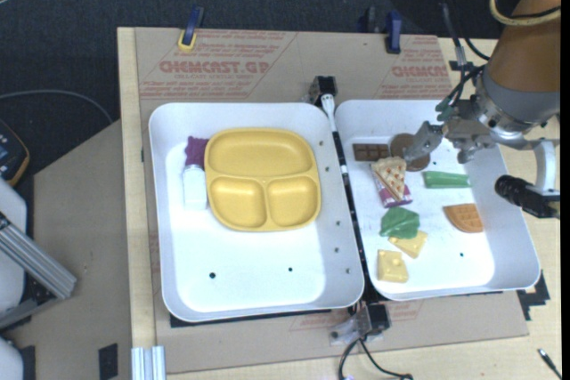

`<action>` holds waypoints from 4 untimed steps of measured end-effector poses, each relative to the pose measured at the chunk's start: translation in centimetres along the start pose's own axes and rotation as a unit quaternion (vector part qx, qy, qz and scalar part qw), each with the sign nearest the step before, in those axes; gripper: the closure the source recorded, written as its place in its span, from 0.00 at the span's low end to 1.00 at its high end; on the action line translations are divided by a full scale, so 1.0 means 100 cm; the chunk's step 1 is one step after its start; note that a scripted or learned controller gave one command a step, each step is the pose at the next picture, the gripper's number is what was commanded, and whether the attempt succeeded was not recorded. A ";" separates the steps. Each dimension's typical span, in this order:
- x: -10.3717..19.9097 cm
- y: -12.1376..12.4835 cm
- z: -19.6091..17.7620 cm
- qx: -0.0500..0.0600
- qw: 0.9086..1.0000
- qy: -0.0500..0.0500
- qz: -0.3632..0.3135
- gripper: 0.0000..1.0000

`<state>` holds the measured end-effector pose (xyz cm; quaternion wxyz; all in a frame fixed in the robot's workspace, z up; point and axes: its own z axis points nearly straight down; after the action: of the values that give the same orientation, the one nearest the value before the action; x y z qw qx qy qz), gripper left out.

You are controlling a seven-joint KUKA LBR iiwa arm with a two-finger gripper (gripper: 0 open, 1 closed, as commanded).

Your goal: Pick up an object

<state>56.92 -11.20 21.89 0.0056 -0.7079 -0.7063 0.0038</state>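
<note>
— Nearest, low centre: cable plug under both bins; yellow cheese block just above, in right bin.
— Progress?
— Nothing lifted yet. Claw hovering upper right over brown disc; grip state: cannot tell. Left to do: descend, close, raise.
— Writing?
— "CHEMCAST GP", red print across desk, repeated partly at right.

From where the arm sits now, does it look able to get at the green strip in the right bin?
Probably yes. The green strip lies flat, apart from its neighbours, just below the tool, with nothing over it.
</note>
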 end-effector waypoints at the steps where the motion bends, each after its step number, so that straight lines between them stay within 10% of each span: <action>1: 0.000 0.003 -0.006 -0.006 1.000 -0.001 -0.001 0.00; 4: 0.005 0.010 0.137 -0.003 1.000 0.000 -0.001 0.00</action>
<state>57.73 -10.64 8.15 0.0034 -0.7073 -0.7069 0.0017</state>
